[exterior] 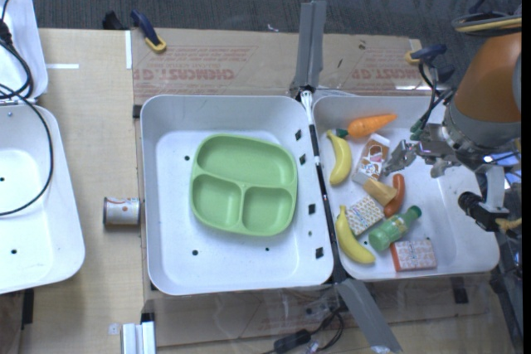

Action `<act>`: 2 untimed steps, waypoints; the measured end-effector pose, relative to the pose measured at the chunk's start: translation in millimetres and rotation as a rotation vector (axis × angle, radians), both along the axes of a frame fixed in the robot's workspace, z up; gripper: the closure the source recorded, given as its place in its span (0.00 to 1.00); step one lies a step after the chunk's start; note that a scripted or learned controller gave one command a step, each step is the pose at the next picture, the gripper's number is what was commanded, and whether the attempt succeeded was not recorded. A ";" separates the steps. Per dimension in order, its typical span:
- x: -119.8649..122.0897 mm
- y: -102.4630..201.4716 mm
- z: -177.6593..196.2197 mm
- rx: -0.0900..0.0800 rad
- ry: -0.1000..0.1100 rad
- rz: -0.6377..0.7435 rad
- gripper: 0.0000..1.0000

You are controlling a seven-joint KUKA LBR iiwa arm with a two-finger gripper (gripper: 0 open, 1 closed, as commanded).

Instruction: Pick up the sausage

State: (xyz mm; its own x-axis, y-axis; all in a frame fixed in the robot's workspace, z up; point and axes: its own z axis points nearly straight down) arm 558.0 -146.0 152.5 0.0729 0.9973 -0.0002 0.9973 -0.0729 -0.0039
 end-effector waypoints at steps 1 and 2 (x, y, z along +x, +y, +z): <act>-4.0 -26.8 -61.6 0.000 -0.001 0.018 0.00; -3.8 -27.5 -52.3 0.000 -0.001 0.014 1.00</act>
State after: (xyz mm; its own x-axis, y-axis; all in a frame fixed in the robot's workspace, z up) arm 554.1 -173.5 100.1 0.0585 0.9983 0.0001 0.9983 -0.0585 -0.0024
